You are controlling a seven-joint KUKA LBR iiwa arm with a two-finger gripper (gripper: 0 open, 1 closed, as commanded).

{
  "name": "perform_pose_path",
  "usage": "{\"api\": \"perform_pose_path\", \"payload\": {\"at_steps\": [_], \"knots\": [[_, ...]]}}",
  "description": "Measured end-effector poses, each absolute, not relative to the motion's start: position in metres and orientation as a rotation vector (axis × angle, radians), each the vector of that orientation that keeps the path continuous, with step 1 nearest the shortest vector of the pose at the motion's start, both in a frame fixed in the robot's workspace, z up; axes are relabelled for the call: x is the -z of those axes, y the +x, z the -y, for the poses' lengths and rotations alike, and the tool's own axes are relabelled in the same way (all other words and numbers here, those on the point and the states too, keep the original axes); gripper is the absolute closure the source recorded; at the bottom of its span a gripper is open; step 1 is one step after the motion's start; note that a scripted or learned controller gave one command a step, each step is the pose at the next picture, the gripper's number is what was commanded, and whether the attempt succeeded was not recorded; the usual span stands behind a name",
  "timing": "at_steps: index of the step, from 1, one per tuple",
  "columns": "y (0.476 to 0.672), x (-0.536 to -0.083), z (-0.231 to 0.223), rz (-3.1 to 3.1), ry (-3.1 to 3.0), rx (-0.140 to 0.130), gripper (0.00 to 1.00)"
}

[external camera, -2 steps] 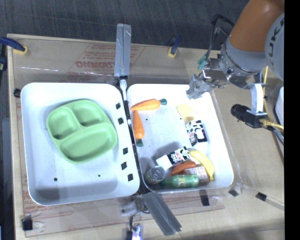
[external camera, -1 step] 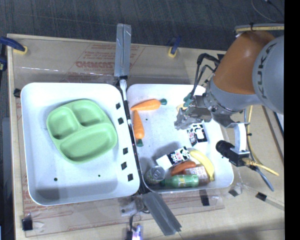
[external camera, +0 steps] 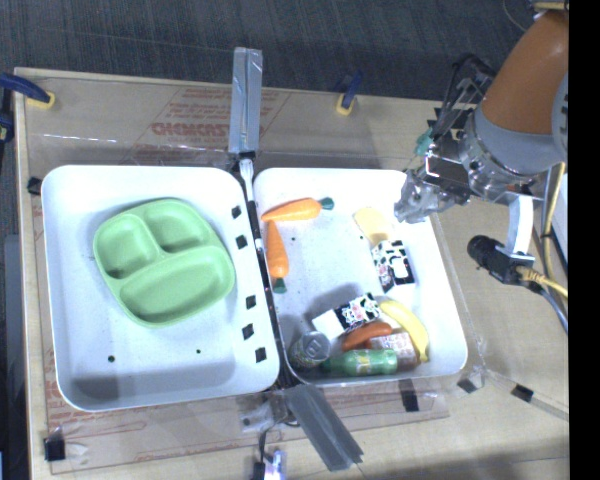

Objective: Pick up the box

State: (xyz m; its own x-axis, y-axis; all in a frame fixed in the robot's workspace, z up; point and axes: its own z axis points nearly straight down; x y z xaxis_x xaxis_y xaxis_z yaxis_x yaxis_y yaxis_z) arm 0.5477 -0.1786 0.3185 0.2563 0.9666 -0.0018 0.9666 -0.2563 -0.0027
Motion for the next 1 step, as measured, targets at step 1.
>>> {"api": "perform_pose_path", "payload": {"at_steps": [1], "knots": [[0.5194, -0.2367, 0.1250, 1.916, -2.483, -0.009, 1.00]]}}
